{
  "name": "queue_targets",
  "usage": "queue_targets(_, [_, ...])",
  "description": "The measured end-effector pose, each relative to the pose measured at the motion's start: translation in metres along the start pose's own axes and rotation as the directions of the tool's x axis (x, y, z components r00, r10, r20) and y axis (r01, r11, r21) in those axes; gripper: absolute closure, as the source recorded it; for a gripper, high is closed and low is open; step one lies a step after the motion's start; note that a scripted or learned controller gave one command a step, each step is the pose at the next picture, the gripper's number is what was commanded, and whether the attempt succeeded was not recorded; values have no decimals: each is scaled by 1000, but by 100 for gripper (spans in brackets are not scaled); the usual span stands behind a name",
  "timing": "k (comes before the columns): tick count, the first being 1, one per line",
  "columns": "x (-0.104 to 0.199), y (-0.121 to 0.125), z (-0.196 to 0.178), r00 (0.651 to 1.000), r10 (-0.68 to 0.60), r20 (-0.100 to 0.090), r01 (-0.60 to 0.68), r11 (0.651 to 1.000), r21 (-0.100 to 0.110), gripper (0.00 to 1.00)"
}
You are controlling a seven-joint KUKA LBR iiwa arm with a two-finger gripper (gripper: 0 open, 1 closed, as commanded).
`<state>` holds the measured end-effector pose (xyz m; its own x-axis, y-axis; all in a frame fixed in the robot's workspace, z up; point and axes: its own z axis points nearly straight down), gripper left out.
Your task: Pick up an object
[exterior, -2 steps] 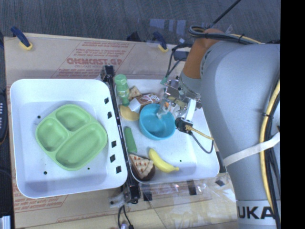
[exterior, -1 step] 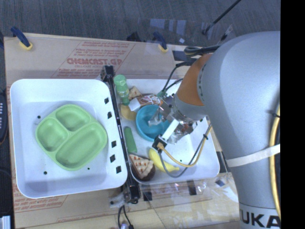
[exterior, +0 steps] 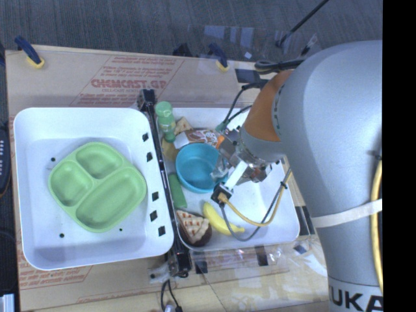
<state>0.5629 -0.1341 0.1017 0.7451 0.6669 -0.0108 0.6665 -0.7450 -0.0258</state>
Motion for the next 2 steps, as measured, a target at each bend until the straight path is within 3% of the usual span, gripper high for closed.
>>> queue_targets(1, [-27, -29, 7, 994, 103, -21, -103, 994, -24, 100])
queue_targets(2, [-30, -31, 11, 994, 105, -11, -105, 994, -18, 0])
